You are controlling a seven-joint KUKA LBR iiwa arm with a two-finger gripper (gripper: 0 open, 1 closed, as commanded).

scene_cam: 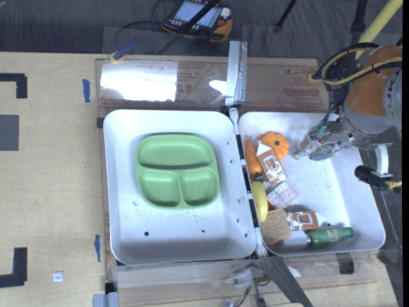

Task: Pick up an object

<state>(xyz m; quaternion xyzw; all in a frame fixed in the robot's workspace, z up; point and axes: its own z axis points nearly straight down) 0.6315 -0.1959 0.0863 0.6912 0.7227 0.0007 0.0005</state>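
Note:
My gripper hangs over the far part of the right bin, just right of an orange fruit and apart from it. Along the bin's left side lie an orange-and-white carton, a yellow banana and a red-and-white packet. At the near edge sit a tan round object, a second small orange-and-white box and a green bottle lying on its side. I see nothing in the gripper.
The left bin holds a green divided plate. A metal divider stands behind the seam between the bins. The arm's body and cables crowd the right bin's far right corner. Bare white floor shows in the right bin's middle and right.

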